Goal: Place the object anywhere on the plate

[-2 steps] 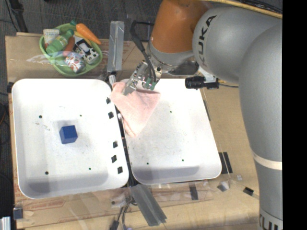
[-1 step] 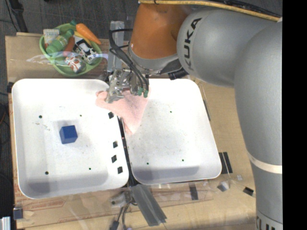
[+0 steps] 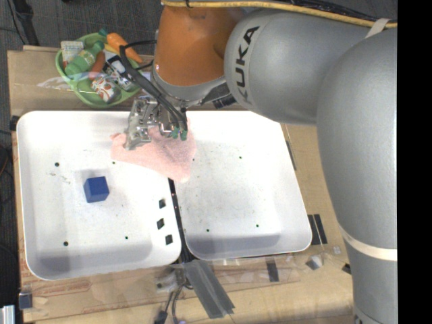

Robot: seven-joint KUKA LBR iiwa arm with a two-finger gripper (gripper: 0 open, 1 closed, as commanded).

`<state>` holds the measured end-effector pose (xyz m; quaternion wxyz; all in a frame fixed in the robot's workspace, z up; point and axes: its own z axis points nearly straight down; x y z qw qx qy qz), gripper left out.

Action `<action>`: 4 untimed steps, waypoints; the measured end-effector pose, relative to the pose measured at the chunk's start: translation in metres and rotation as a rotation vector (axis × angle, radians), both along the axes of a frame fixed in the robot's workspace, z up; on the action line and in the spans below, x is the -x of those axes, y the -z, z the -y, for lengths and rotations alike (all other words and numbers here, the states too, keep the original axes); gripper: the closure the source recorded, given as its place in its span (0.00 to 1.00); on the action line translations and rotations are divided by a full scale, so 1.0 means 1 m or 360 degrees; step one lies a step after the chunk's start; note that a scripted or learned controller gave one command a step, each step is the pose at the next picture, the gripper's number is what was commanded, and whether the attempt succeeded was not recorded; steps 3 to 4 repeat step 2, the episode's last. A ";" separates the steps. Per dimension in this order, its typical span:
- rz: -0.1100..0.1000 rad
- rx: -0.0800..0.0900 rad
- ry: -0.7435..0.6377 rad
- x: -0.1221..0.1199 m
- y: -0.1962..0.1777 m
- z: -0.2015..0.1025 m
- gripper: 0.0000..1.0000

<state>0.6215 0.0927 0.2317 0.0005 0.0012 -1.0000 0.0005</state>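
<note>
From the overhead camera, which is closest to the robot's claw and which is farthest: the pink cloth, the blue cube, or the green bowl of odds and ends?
Measured from the gripper:
1. Pink cloth, directly beneath it, straddling the two bins.
2. Green bowl, beyond the left bin's far edge.
3. Blue cube, in the left bin, nearer the camera.

Blue cube sits in left bin; pink plate straddles both bins.

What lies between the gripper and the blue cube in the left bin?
In the camera view, bare white floor of the left bin separates the gripper from the blue cube, apart from the near edge of the pink plate beneath the gripper.
</note>
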 end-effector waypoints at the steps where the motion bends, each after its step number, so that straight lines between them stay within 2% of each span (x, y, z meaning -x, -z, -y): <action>1: 0.0004 0.0000 -0.0004 0.007 0.000 -0.052 1.00; 2: 0.0005 -0.0001 -0.0004 0.007 -0.001 -0.051 0.00; 4: 0.0005 -0.0001 -0.0004 0.007 -0.001 -0.051 0.00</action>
